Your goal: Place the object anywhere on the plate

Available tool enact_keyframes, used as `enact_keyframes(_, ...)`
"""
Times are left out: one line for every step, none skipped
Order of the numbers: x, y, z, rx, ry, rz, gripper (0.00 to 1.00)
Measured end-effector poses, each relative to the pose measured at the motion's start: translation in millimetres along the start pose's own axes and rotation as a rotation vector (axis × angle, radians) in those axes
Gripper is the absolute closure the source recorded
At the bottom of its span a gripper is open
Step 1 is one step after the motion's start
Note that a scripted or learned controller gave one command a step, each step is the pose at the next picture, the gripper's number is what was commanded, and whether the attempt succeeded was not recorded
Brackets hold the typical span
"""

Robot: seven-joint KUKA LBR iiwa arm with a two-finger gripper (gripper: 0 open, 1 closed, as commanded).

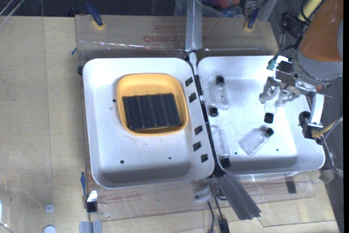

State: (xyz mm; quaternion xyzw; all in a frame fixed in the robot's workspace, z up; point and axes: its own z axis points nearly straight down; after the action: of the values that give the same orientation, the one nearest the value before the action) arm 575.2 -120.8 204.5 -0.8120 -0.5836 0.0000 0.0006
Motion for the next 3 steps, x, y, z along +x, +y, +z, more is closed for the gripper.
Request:
enact_keyframes(0.0,0.0,0.0,0.0,0.0,0.0,0.0)
enact_keyframes(-41.8,25.3,-12.2,-0.002,-0.002,-0.113,0.0)
enact_keyframes(-87.6,23.6,-74.6,-0.004,-0.003,-0.264,0.0)
